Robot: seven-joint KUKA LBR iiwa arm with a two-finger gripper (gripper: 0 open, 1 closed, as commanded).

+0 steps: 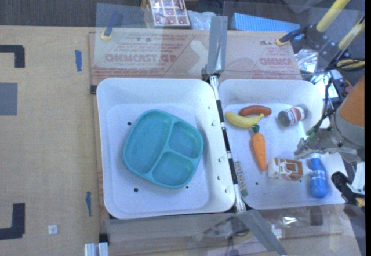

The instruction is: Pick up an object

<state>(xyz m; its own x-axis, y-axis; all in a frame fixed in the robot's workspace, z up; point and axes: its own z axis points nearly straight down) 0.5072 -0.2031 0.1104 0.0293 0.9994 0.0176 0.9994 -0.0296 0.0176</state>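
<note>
Camera view: single, fixed overhead.
Looks down at a slant on tabletop (pixel 46 133), both bins framed, moderately distant.

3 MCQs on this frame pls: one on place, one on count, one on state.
1. Where does the teal divided plate lie?
A. in the left bin
B. in the right bin
C. on the bench outside the bins

2. How many compartments does the plate have?
A. two
B. three
C. five

3. How does the blue bottle rest?
A. standing upright
B. lying on its side
C. stacked on the carrot

Key:
1 A: the plate sits on the floor of the left bin, while the banana, the carrot and the rest are in the right bin.
2 B: two ridges split it into one large and two smaller sections.
3 B: its length runs flat along the bin floor, apart from the carrot.
</note>
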